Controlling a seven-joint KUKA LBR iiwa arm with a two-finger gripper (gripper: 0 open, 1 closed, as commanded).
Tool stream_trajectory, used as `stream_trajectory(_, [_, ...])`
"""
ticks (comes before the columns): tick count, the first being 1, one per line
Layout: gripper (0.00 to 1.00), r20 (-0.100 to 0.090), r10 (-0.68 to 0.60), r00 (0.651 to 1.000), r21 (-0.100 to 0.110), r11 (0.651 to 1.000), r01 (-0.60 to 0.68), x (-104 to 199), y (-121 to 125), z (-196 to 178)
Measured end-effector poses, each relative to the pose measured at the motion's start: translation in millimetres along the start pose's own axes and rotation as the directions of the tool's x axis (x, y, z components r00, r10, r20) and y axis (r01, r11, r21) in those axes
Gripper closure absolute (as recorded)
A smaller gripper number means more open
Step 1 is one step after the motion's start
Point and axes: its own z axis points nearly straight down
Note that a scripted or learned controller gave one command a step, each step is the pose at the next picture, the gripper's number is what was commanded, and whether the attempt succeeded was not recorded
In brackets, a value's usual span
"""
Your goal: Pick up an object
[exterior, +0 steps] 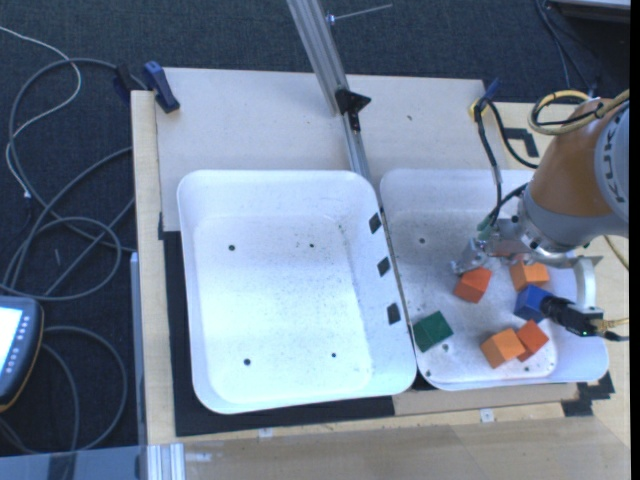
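- The gripper [478,258] hangs low in the right white plastic bin [420,208]; whether its fingers are apart cannot be told.
- The orange wooden cube [473,284] lies just below the fingers, unheld.
- Judged step: the approach; next a straight descent and closing.

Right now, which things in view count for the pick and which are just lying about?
For the pick:
- gripper, low in the right bin
- orange block right beside it
- other candidates there: green block, blue block, orange blocks near the front

Lying about:
- left bin
- blue clamp at the bench's far corner
- cables on the floor
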Motion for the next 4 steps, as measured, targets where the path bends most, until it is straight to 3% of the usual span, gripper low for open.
stream_trajectory(1, [1.00, 0.000, -0.008, 1.000, -0.007, 1.000, 0.008, 84.2, -9.1, -94.1])
stream_trajectory(2, [0.00, 0.001, -0.001, 1.000, 0.000, 1.000, 0.001, 79.9, -10.5, -89.3])
stream_trajectory(3, [0.00, 0.006, 0.007, 1.000, -0.006, 1.000, -0.007, 16.6, -59.7, -153.8])
stream_trajectory(4, [0.00, 0.003, 0.000, 1.000, -0.005, 1.000, 0.000, 32.2, -74.6, -23.6])
